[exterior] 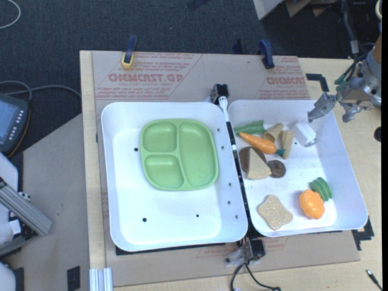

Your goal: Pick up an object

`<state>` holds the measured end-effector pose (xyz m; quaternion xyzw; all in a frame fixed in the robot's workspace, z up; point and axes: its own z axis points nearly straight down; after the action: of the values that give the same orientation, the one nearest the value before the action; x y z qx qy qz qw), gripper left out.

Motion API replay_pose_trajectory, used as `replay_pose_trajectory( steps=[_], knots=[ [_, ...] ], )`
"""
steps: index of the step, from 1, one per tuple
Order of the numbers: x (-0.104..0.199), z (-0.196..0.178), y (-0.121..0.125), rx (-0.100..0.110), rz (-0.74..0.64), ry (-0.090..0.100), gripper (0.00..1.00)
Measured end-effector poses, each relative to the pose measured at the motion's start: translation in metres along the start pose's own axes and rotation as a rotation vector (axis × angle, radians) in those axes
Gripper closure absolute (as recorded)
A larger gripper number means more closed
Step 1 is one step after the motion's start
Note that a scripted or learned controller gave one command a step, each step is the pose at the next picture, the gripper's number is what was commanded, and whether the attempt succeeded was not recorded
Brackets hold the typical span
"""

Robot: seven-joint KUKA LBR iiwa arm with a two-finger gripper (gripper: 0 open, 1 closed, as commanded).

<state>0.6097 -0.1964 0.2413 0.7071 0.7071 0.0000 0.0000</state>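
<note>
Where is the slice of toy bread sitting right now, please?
The tan slice of toy bread lies in the right white bin, near its front edge, left of the orange toy fruit and below the brown wedge-shaped toy.

Dark carpet floor (91,17), wooden bench (182,71), white cable (9,14)

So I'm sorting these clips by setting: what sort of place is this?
Probably a robotics lab bench: two white bins clamped to a board, toy food like a carrot, and a robot claw.
</note>
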Motion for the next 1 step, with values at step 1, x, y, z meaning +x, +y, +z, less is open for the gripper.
replay_pose_trajectory(
  steps=[1],
  knots=[
    [-0.0084, 0.0474, 0.0026, 0.004, 0.001, 0.001, 0.0]
  ],
)
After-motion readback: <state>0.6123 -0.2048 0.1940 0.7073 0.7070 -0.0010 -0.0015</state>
